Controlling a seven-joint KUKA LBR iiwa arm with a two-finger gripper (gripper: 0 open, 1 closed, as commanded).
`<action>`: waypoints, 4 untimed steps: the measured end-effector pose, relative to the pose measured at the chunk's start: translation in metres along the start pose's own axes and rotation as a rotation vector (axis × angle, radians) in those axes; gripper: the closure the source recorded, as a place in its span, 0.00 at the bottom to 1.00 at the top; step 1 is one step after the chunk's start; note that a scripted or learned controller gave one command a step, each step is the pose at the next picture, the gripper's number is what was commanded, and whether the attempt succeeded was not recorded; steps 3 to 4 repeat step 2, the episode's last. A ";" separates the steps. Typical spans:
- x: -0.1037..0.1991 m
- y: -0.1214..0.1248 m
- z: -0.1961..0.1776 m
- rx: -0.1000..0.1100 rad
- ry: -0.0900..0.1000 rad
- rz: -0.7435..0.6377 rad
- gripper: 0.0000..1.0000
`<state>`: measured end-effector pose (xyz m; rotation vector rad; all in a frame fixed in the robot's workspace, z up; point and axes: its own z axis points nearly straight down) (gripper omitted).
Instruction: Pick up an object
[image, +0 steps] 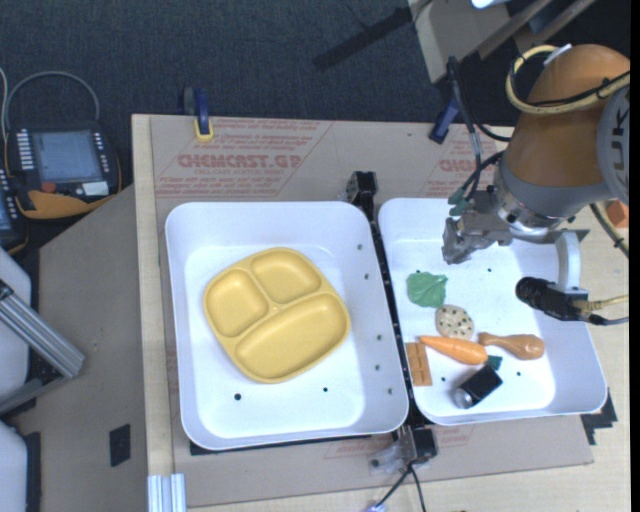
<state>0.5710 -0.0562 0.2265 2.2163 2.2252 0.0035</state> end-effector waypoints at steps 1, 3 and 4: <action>0.052 0.005 -0.009 0.001 -0.001 0.002 1.00; 0.104 0.011 0.006 0.005 0.000 0.001 1.00; 0.104 0.011 0.006 0.005 0.000 0.001 1.00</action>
